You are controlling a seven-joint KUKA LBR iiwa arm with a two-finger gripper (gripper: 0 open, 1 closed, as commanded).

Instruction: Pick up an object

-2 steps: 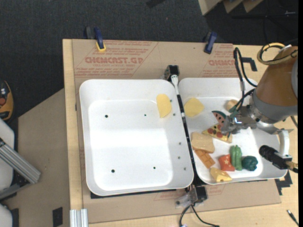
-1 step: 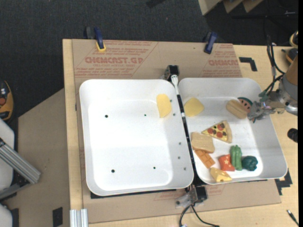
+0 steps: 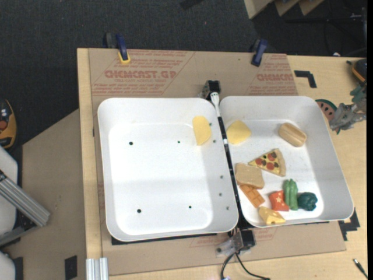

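The left bin holds one pale yellow piece near its far right corner. The right bin holds several toy foods. A yellow round piece lies at its far left and a tan bread roll at its far right. A pizza slice sits in the middle, with a slice of toast to its left. Near the front lie an orange strip, a red piece, a green vegetable, a broccoli floret and a yellow cheese wedge.
Both bins rest on a brown board held by two blue clamps at the back. A black divider clip sits between the bins. Small clutter lies off the right bin's far right corner. Cables trail at the front.
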